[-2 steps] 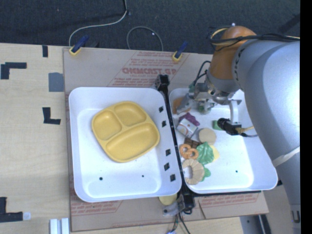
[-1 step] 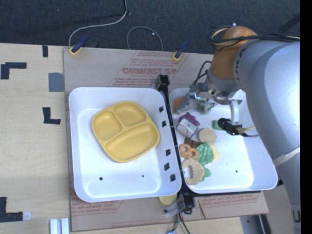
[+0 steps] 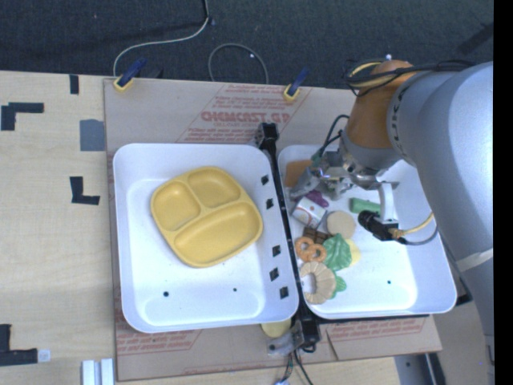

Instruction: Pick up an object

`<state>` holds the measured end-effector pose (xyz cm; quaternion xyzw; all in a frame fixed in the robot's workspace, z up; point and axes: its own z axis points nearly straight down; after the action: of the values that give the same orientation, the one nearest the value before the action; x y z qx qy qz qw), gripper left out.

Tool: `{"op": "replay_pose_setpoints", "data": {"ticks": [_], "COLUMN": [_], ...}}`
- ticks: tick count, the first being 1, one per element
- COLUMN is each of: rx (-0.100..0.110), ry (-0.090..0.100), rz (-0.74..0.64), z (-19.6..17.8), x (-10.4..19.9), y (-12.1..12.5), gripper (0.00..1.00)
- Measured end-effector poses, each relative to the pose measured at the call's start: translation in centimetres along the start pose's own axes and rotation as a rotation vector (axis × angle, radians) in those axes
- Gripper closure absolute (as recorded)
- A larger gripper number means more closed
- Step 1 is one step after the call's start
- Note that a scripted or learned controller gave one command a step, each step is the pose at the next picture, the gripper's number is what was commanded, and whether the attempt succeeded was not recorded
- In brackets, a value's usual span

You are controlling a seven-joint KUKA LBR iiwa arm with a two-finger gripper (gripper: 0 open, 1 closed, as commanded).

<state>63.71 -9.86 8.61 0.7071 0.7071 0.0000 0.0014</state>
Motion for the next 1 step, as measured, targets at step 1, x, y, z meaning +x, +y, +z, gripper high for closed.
{"op": "replay_pose_setpoints", "data": {"ticks": [1], "rx": [0.019], "ry": [0.004], "rz": [0.001], "z": [0.17], "x": [-0.08], "y": [2.94], "gripper": [0.00]}}
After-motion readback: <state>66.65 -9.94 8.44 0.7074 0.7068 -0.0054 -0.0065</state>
